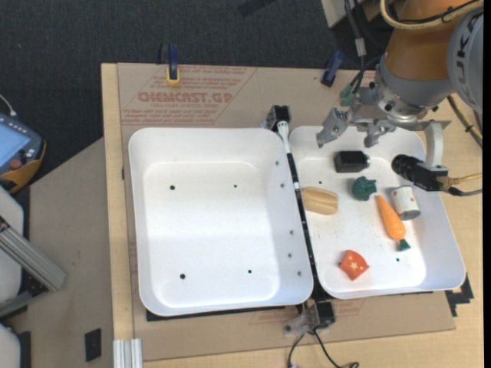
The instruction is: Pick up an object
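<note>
My gripper (353, 132) hangs over the far end of the right bin (437, 271), its two grey fingers (331, 128) spread open with nothing between them. Just in front of it a small black block (351, 160) lies on the bin floor. Further in lie a dark green lump (364, 187), a tan bread roll (320, 201) by the left wall, an orange carrot (391, 218), a small white can (405, 202) and a red pepper piece (354, 264) near the front.
The left bin (146, 228) sits beside the right one, sharing a middle wall (298, 205). A black cylinder (418, 172) on a cable juts over the right bin's right side. The bench edge holds blue clamps (173, 61).
</note>
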You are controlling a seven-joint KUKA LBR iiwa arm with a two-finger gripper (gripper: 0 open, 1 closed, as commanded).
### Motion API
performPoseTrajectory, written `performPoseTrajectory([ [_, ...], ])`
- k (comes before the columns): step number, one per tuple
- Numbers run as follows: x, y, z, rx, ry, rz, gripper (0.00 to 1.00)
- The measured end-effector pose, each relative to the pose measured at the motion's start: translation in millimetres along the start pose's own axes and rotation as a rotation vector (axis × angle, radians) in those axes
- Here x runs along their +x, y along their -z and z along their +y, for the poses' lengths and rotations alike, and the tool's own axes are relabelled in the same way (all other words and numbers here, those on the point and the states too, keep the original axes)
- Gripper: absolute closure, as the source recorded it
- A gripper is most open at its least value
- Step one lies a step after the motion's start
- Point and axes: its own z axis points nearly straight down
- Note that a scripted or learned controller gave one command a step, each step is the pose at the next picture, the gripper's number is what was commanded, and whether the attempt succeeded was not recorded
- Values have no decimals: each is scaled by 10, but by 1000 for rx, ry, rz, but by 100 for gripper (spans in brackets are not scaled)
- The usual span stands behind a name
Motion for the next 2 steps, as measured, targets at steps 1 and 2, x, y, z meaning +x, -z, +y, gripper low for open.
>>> performPoseTrajectory([
  [1,-732,-339,-501,19,-14,-2,0],
  [2,-148,-530,270,7,1,-1,0],
])
